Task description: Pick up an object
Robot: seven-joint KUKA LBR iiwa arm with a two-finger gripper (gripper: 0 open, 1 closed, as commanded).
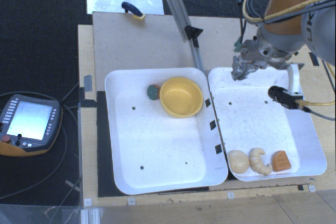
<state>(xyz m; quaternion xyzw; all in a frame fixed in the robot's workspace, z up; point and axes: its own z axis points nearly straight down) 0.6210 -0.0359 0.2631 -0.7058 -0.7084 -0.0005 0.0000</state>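
Observation:
My gripper [240,72] hangs over the far left corner of the right bin [262,113], with nothing seen between its fingers. Along that bin's near edge lie a pale round roll [238,161], a cream croissant-shaped piece [259,160] and an orange wedge [281,160], all well apart from the gripper. In the left bin [157,160] a yellow bowl [181,96] sits at the far right, with a small dark green ball [153,92] touching its left side.
A slanted metal pole [176,2] with a black clamp crosses the board behind the bins. A black cable plug [278,95] hangs over the right bin. A teach pendant [26,123] lies on the floor at left.

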